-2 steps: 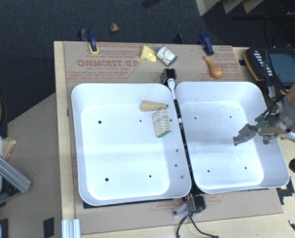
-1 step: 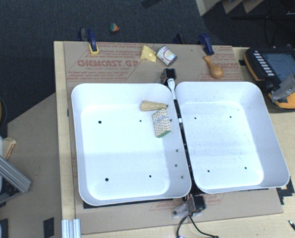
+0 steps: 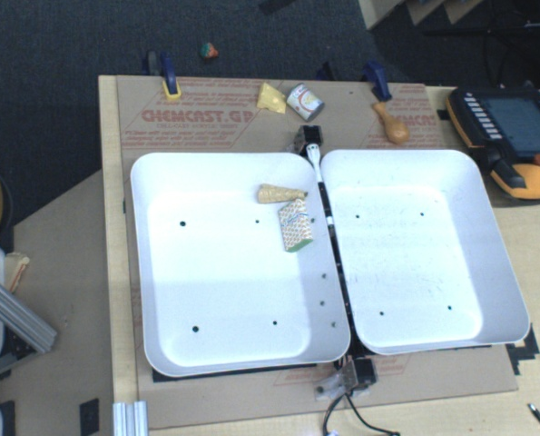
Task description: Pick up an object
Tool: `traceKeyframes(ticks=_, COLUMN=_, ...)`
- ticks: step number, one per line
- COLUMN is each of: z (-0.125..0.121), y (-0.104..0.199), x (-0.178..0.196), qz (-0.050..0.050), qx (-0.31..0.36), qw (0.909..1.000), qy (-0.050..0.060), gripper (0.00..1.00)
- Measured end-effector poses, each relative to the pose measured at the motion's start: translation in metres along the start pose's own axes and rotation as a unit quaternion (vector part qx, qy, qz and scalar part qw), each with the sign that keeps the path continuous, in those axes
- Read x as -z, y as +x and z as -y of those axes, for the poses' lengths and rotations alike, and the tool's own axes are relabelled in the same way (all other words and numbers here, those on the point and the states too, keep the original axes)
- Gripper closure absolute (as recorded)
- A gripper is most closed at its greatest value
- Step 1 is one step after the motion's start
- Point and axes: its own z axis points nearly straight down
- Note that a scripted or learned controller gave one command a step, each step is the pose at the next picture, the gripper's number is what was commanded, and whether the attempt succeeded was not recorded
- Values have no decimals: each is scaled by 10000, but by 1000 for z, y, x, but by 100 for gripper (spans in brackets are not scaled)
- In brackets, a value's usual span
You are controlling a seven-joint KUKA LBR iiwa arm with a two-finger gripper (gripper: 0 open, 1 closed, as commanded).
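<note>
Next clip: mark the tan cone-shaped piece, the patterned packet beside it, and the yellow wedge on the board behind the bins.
tan cone-shaped piece (image 3: 279, 193), camera view, on the middle of its body.
patterned packet (image 3: 295, 224), camera view, on its printed face.
yellow wedge (image 3: 271, 99), camera view, on its top surface.

The pendant (image 3: 515, 134) runs off the right edge; a tiny speck (image 3: 210, 51) on the floor is too small to identify
</note>
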Motion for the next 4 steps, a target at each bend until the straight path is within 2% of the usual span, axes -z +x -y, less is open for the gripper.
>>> traceKeyframes(ticks=1, z=18, y=83, x=-6, qz=-55, qx=54, qw=9999, qy=98, gripper=0)
traceKeyframes(ticks=2, z=17, y=78, x=5, qz=-34, qx=15, qw=10000, qy=76, gripper=100)
traceKeyframes(ticks=3, z=15, y=-33, x=-9, qz=-16, qx=-38, qw=10000, qy=80, gripper=100)
traceKeyframes(ticks=4, z=-68, y=20, x=-206, qz=-74, qx=40, qw=9998, qy=167, gripper=100)
